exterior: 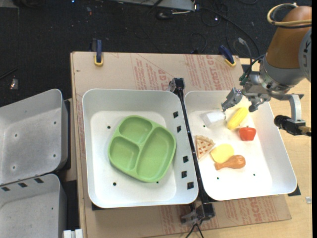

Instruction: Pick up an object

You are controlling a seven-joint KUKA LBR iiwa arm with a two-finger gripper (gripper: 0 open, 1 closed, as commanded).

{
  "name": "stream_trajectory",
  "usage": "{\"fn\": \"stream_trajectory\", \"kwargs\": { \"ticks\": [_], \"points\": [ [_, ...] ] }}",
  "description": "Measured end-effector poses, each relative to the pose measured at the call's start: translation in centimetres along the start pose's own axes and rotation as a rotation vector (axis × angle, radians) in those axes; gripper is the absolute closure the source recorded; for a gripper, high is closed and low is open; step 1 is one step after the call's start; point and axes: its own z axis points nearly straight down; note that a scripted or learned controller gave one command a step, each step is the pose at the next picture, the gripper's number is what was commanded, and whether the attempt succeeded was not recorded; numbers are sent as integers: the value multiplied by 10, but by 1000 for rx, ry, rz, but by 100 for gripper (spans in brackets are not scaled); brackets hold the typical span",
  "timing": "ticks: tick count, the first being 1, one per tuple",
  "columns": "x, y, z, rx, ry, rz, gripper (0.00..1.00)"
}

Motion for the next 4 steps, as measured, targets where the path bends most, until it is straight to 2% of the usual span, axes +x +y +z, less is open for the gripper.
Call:
{"fn": "stream_trajectory", "kwargs": {
  "ticks": [1,3,4],
  "points": [
    [0,3,-8,-13,-2,-2,0],
    [1,-7,104,-9,-1,0,0],
    [2,-7,132,-11,-1,0,0]
  ]
}}
